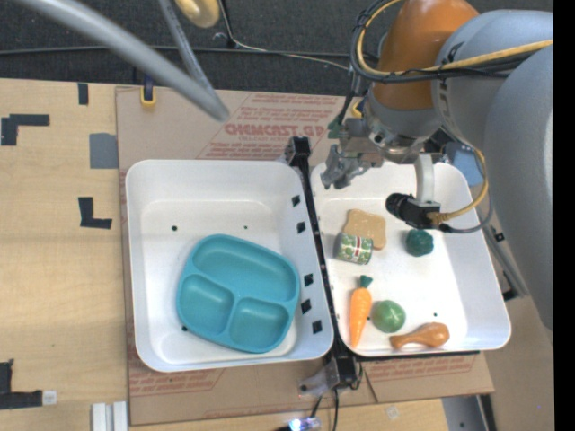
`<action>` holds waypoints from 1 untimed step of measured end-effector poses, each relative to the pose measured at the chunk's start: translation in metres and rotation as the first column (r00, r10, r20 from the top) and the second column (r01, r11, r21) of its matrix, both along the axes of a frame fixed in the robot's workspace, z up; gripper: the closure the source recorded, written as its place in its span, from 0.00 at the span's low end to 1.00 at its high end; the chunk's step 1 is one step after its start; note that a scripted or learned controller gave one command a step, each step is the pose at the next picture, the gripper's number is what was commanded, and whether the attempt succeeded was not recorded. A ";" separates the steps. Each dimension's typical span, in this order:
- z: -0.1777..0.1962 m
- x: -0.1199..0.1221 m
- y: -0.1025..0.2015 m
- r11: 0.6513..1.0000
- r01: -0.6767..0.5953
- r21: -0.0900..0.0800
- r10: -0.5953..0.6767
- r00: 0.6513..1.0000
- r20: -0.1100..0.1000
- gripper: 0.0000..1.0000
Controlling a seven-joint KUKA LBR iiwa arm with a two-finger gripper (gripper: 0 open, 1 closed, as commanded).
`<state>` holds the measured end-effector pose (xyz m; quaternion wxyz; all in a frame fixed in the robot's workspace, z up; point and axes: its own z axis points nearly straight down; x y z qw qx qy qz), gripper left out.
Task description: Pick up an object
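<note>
The right bin (467,330) holds a tan toast slice (368,227), a green-labelled can (355,248) lying on its side, a dark green round piece (419,242), an orange carrot (358,310), a green ball-like vegetable (388,315) and a tan drumstick-shaped piece (420,337). My gripper (344,171) hangs over the bin's far-left corner, above and left of the toast. Nothing shows between its tips. The orange wrist band (422,34) and grey arm rise behind it.
The left bin (148,196) contains a teal divided plate (237,292). A black clip rail (310,241) marks the wall shared by the two bins. Both bins rest on a cardboard sheet (260,124). A grey pole (108,34) crosses the upper left.
</note>
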<state>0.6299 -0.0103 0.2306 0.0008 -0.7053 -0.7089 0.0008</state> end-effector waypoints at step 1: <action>-0.011 -0.010 0.052 1.000 -0.001 0.000 0.001 1.000 -0.001 1.00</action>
